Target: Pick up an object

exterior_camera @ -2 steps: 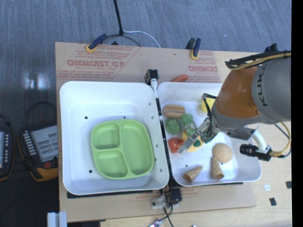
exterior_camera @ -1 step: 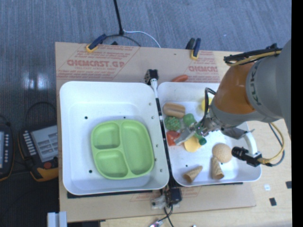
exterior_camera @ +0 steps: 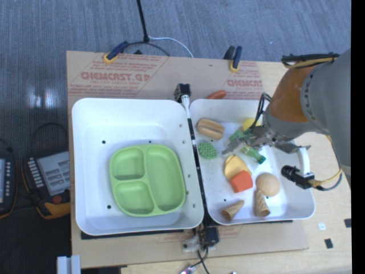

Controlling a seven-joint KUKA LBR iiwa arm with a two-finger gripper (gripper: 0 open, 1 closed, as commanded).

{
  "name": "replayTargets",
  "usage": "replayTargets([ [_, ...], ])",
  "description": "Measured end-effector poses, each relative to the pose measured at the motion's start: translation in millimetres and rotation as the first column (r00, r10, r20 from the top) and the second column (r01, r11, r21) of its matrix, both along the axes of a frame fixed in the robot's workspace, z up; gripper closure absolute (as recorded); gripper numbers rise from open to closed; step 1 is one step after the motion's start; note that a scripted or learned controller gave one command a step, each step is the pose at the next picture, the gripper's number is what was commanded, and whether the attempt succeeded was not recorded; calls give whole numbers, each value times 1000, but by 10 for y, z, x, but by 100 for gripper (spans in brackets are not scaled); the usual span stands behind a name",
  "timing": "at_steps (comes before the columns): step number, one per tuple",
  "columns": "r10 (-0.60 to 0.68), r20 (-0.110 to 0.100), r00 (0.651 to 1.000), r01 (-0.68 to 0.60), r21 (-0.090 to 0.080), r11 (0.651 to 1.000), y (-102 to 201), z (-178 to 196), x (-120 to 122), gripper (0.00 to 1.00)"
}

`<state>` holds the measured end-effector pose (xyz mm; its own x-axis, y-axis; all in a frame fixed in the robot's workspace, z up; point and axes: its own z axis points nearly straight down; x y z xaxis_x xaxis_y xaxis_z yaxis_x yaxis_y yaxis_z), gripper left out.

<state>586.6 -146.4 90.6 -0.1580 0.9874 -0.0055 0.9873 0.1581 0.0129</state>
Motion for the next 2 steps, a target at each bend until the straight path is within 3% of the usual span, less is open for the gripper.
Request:
replayTargets([
  [1, 328, -7, 945, -328, -6, 945, -222, -9, 574, 0],
  [2, 82, -5, 997, -82, -5, 997, 329, -11, 741, 0],
])
